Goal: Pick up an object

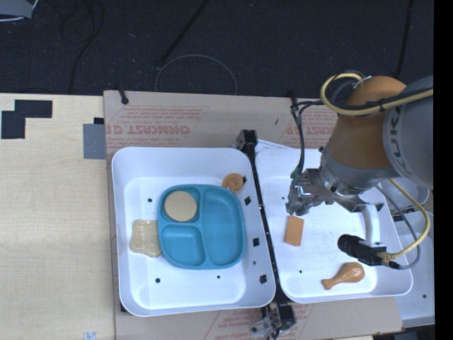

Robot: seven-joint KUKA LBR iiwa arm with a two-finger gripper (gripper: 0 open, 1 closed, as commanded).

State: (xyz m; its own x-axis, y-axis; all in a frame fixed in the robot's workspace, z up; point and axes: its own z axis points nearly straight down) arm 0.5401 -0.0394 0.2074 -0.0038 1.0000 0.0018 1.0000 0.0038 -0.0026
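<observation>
2 white bins sit side by side, and the gripper (300,202) hangs low over the right bin (396,289). Whether it is clenched or released cannot be told. Just below it lies an orange block (294,230), apart from it. A toy drumstick (344,276) rests farther down and to the right. Left of the gripper, the left bin (134,289) carries a blue divided plate (212,236) with 1 round cracker (180,205).

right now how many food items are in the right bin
2: an orange block near the bin's left side, just below the end effector, and a drumstick near the bottom right. The arm may hide more.
</observation>
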